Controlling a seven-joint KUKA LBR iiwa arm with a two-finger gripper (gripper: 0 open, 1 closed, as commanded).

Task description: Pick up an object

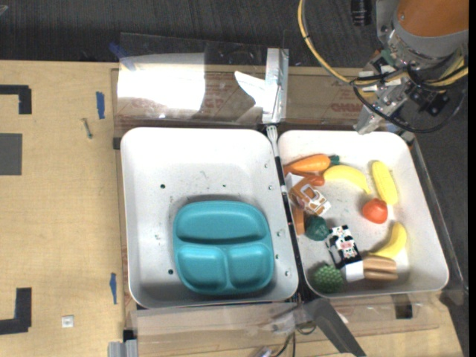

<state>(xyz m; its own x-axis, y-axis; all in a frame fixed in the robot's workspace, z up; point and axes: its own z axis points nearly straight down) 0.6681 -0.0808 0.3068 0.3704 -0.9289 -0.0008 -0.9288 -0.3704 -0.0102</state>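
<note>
One gripper (370,122) hangs at the top right, over the back rim of the right bin (431,222), below the grey wrist and the orange band of the arm (431,10). Cables crowd around it, and I cannot tell how wide it stands; nothing shows between its tips. A yellow cable (316,39) loops to its left.

Several toy foods lie in the right bin below it. An orange carrot (309,163) with a green top sits near the back left corner, with a curved yellow banana (348,177) just beside it. A second yellow banana-like piece (384,181) lies to the right, and a red tomato (375,211) touches its lower end. Another yellow banana (394,240) curves along the front right, above a tan bread-like piece (379,268). A small black-and-white figure (343,244) lies near the middle, a dark green round piece (317,229) to its left, and a bumpy green ball (327,277) at the front. An orange and white packet (306,198) leans by the left wall.

The left bin (141,199) holds a teal divided tray (222,245). Both bins rest on the tabletop (52,214), with a clear plastic sheet (193,88) behind the left bin.
</note>
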